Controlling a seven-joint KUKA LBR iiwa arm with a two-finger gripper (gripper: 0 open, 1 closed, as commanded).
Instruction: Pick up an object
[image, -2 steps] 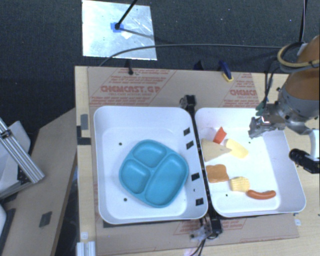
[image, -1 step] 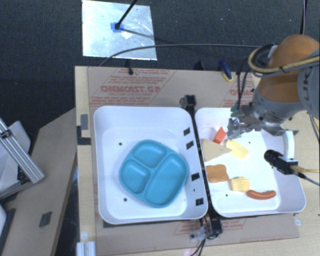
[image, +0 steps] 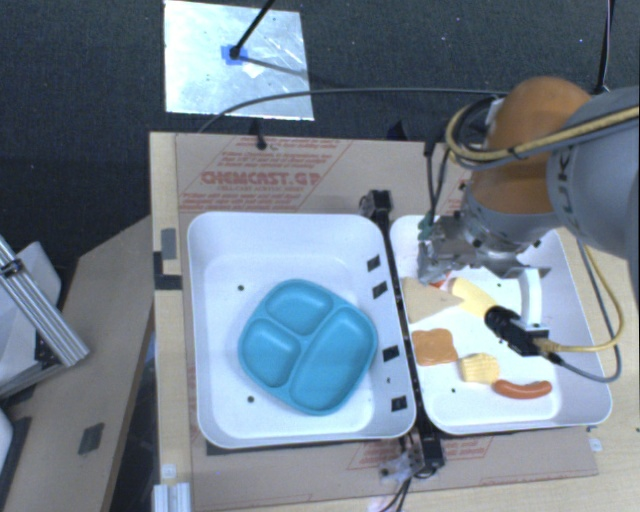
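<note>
End effector (image: 437, 262) low at right bin's (image: 585, 400) upper left, just above pale wedge (image: 428, 298), likely lined up for a grab. Grip state impossible to tell. Toast (image: 434, 346), sausage (image: 522, 389) lay nearby, blue tray (image: 307, 345) in left bin (image: 215, 300).

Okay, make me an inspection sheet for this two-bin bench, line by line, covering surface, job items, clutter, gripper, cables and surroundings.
Surface: bench with cardboard sheet under two white bins, left bin and right bin, side by side.
Job's things: right bin holds a toast-like brown slice, a ridged yellow piece, a sausage and a pale yellow piece.
Clutter: blue divided plate in the left bin.
Gripper: gripper low over the right bin's upper left part; grip cannot be judged.
Cables: yellow cable looping over the right bin; black cable above the bench.
Surroundings: dark carpet, silver sheet, aluminium frame at left.
</note>
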